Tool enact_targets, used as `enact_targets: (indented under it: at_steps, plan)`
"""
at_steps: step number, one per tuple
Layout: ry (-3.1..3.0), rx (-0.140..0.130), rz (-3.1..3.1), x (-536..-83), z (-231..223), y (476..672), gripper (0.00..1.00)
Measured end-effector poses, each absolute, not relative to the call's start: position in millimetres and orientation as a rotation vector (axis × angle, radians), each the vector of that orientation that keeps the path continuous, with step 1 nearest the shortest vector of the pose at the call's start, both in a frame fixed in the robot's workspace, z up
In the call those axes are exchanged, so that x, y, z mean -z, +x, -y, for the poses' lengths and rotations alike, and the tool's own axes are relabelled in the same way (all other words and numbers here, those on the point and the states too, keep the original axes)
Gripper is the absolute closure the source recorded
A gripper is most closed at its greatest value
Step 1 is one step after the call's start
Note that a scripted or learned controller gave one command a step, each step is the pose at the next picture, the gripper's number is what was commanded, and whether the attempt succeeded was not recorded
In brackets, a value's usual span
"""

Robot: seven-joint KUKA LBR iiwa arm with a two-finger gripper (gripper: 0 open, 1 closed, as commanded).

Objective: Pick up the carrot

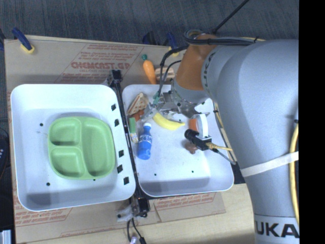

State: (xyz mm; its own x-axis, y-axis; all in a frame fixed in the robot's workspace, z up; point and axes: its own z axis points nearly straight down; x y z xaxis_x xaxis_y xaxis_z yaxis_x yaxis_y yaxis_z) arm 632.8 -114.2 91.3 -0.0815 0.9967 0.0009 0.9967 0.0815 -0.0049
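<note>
The carrot, orange with a small green top, lies on the cardboard just behind the right bin's far rim, outside both bins. My gripper hangs low over the far part of the right bin, in front of the carrot and slightly to its right. It sits between a brown wedge-shaped sandwich piece and a yellow banana. The wrist and the big grey arm hide the bin's far right corner.
A blue bottle lies in the right bin near its left wall, beside a thin green and red item. A red-orange item and a small brown one lie further right. The left bin holds a green divided plate.
</note>
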Motion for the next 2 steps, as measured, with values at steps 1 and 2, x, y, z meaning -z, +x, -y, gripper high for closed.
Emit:
enact_targets:
  at_steps: [1,2]
  plan:
    - [-2.008,-0.002,2.414,-162,114,633.9,0.00]
    - [-2.219,-0.002,2.222,-148,132,656.7,0.00]
